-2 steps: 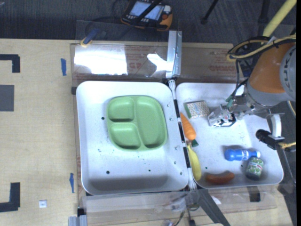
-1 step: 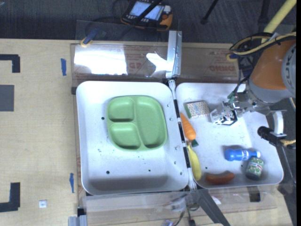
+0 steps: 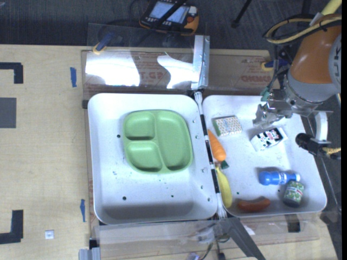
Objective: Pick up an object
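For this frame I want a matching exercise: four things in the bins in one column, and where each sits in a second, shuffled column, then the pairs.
Things:
1. green divided plate
2. carrot
3. blue bottle
4. banana

Places:
A. right bin, at its left wall, near edge, below the carrot
B. middle of the left bin
C. right bin, near-right part, beside a dark green can
D. right bin, at its left wall, just below the speckled box

Pairs: 1-B, 2-D, 3-C, 4-A
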Robot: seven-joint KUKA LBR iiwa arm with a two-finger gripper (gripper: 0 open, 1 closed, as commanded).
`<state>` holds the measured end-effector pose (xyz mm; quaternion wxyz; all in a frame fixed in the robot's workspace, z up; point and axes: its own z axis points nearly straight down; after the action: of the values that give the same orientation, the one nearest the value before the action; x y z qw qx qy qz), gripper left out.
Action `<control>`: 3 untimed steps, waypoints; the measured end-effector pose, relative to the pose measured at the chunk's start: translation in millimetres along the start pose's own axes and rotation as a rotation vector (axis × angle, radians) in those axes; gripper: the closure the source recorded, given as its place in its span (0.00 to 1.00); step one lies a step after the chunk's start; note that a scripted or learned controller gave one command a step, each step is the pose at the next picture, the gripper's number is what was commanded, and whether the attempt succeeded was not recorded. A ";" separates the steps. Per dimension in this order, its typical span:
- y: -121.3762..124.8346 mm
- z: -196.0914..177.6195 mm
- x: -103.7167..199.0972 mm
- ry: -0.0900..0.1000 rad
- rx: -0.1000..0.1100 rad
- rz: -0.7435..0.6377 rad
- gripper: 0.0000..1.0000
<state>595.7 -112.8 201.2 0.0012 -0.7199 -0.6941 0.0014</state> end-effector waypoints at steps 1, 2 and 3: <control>-0.7 -41.0 -38.4 -0.001 -0.001 0.049 1.00; -4.4 -1.7 -82.3 0.001 0.002 -0.030 1.00; 21.9 -12.1 -7.2 -0.001 -0.002 -0.021 1.00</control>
<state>617.4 -120.8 213.2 0.0003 -0.7125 -0.7017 0.0008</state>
